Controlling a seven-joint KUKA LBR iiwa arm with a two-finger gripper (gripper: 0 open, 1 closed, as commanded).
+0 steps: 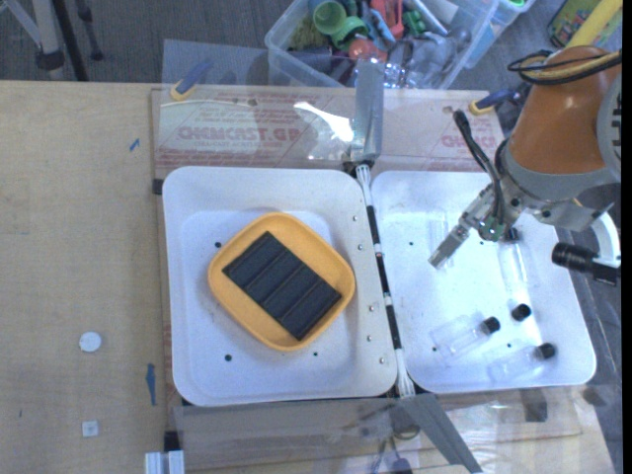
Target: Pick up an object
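The left bin (188, 265), smooth white plastic with rounded corners, carries a yellow rounded-square dish (237, 299) topped by a ribbed black slab (281, 284). Right of that bin, the right bin (415, 354) holds three clear tubes with black caps: one (464, 334) nearest the left bin, another (513, 275) upright-lying, a third (523, 361) farthest. The gripper (449, 250) hangs over this bin; whether it is spread cannot be told.
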